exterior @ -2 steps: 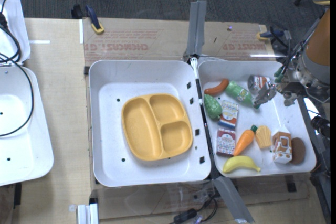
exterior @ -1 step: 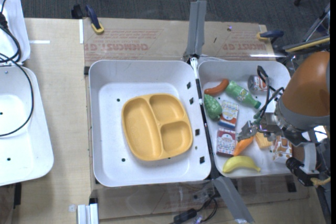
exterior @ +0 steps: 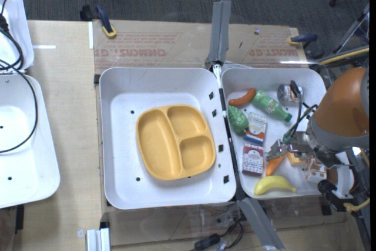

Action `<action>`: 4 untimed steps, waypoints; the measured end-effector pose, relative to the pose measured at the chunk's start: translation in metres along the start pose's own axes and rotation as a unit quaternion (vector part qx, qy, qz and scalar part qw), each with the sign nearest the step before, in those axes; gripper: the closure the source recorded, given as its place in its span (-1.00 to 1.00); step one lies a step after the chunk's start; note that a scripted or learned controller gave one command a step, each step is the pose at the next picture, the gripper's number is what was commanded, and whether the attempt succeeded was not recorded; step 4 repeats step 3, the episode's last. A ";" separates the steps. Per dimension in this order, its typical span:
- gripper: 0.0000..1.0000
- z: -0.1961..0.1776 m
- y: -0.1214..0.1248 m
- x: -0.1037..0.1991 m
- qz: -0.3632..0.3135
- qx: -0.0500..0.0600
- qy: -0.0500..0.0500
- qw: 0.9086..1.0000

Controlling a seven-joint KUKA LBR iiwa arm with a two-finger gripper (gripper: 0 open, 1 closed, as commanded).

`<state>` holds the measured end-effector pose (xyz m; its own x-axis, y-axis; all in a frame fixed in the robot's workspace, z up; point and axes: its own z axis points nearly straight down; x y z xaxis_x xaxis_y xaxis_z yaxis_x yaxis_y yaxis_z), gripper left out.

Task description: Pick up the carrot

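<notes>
Camera view, left to right: on the counter (exterior: 70,97), left bin (exterior: 117,126) holding a yellow divided plate (exterior: 174,141) with three compartments, tilted a little in the bin's middle. Right bin (exterior: 235,76) just beside it, crowded: red sausage (exterior: 242,97) near the top left, green bottle (exterior: 271,106) lying just right of it, green leafy vegetable (exterior: 238,119) below the sausage, small white carton (exterior: 256,127) beside that, red box (exterior: 253,160) lower down, yellow banana (exterior: 274,186) along the bottom edge, a shiny metal can (exterior: 288,93) near the top right. Carrot (exterior: 274,164), orange and slanted, between the red box and the claw, just above the banana. Claw (exterior: 282,151) low in the right bin, tips right at the carrot's upper end and apparently closing on it, though too small and cluttered to tell for sure whether gripped or merely touched. Arm (exterior: 343,111) entering from the right, orange band over the bin's right edge, another small carton (exterior: 316,170) partly hidden beneath the wrist.
</notes>
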<state>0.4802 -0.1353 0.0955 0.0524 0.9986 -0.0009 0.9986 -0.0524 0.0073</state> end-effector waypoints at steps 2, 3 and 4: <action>1.00 -0.010 0.002 -0.011 -0.006 0.000 -0.001 1.000; 1.00 -0.096 0.005 0.041 -0.043 0.005 0.000 0.999; 1.00 -0.096 0.005 0.041 -0.043 0.005 0.000 0.999</action>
